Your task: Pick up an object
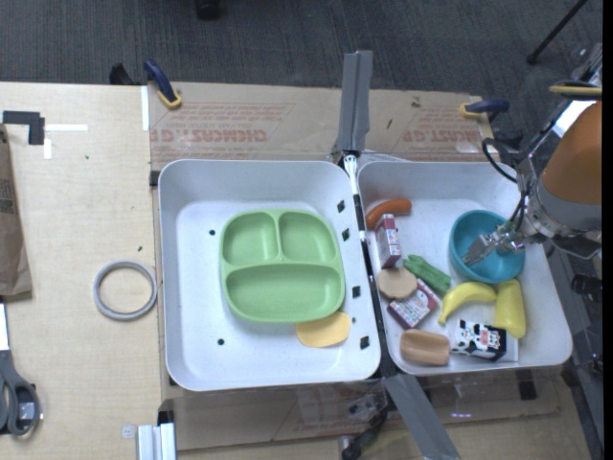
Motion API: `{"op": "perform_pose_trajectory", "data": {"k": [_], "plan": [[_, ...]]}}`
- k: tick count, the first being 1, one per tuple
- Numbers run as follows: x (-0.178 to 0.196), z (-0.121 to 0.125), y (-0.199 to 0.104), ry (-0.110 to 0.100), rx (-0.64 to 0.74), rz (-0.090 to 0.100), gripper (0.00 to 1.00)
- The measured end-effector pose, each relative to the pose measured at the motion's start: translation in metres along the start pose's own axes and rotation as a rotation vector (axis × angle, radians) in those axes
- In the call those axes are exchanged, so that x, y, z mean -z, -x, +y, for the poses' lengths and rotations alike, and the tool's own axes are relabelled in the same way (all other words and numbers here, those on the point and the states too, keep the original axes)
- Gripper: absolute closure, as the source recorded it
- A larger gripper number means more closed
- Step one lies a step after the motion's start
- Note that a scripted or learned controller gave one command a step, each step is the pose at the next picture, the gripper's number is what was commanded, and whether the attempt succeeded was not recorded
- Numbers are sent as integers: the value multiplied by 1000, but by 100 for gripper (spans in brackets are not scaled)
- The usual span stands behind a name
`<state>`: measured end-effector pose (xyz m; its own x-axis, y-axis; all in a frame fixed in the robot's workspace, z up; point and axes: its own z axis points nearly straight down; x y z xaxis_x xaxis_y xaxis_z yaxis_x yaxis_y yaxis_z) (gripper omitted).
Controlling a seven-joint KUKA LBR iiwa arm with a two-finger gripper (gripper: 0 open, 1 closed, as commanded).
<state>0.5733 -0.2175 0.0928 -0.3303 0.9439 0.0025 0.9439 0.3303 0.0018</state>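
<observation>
The two-finger gripper [490,247] is hanging over the round blue plastic bowl [486,246]; finger state indeterminable. Labels are illegible.

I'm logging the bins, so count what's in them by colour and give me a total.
Green: 2, plate, pod
Yellow: 3, banana, pepper, chip
Blue: 1, bowl
Orange: 1, carrot
Tan: 2, cookie, bread
Printed: 3, can, packet, carton
Total: 12
</observation>
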Motion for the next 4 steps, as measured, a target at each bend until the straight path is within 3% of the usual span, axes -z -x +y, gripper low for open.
{"op": "perform_pose_trajectory", "data": {"k": [1, 2, 3, 4], "plan": [[42, 41, -42, 0, 144, -5, 0], [12, 65, -21, 19, -128, -14, 0], [15, 82, -38, 5, 322, -8, 0], [11, 98, -48, 4, -40, -10, 0]]}}
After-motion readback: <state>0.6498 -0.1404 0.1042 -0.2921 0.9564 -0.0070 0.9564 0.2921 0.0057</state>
